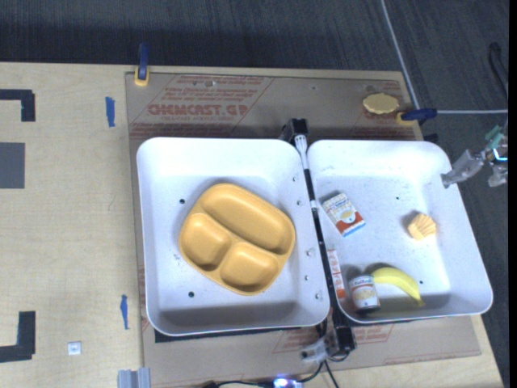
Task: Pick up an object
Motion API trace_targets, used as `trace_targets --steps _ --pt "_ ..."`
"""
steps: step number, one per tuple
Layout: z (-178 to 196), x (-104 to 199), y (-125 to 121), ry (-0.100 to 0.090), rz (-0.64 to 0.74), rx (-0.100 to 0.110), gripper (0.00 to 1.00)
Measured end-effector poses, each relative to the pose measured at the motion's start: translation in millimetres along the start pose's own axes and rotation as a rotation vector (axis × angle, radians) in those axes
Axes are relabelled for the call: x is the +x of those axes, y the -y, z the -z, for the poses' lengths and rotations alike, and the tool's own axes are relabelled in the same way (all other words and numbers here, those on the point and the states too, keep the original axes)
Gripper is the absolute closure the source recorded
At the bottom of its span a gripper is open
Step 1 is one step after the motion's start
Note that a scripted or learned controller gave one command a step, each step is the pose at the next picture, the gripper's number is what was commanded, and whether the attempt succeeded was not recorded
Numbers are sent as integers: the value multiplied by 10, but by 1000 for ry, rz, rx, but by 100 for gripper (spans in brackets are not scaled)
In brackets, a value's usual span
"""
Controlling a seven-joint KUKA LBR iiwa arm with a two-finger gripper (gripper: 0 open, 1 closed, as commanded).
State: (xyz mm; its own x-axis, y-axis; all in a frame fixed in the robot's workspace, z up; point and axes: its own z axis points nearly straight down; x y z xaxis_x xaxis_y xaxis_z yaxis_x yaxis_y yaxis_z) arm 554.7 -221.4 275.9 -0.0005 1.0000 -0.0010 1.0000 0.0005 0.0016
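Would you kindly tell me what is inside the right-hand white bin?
The right bin holds a small carton, a yellow wedge-shaped piece, a banana and a small can. The can hides whatever lies beneath it.

Glossy yellow plastic tray (pixel 235 238), matt white plastic bins (pixel 161 168), light wood bench (pixel 65 241), cardboard underlay (pixel 266 103)

Gripper (pixel 472 164) at right edge (partly visible)

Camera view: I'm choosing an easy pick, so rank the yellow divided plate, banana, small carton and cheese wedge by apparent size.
1. yellow divided plate, far the largest
2. banana
3. small carton
4. cheese wedge
Carton and wedge look close; that order is unsure.
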Motion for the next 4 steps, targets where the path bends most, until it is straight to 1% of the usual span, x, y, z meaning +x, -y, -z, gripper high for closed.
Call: trace_targets --steps 1,2,3,4 --pt "-1612 405 187 -1 0 2 0" --pt "-1901 671 752 -1 -1 0 0" --pt "-1896 1181 738 -2 1 -3 0" --pt "-1788 1169 720 1 -1 -9 100"
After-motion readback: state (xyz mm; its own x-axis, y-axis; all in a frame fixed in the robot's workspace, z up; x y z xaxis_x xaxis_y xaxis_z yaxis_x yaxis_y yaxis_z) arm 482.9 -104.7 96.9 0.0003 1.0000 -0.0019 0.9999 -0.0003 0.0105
